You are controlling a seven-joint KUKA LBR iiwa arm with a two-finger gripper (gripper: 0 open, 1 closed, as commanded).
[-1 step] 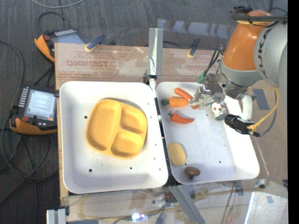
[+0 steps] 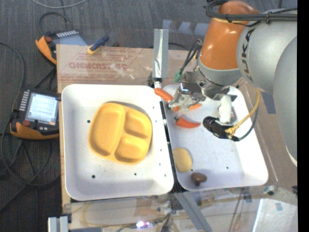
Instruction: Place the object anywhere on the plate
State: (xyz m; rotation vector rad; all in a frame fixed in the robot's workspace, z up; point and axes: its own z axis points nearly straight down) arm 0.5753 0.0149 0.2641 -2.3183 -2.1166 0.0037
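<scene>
Pincer, grip state untellable, is lowered at carrots; a centred pinch is needed before plate at nine o'clock.

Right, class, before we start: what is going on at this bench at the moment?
A grey and orange robot arm reaches in from the right, its gripper low over the back of the right bin, among some orange carrot-like pieces. Whether it has hold of one cannot be told. A tan round piece and a small brown piece lie near the front of that bin. The yellow divided plate sits in the left bin with nothing on it yet.
</scene>
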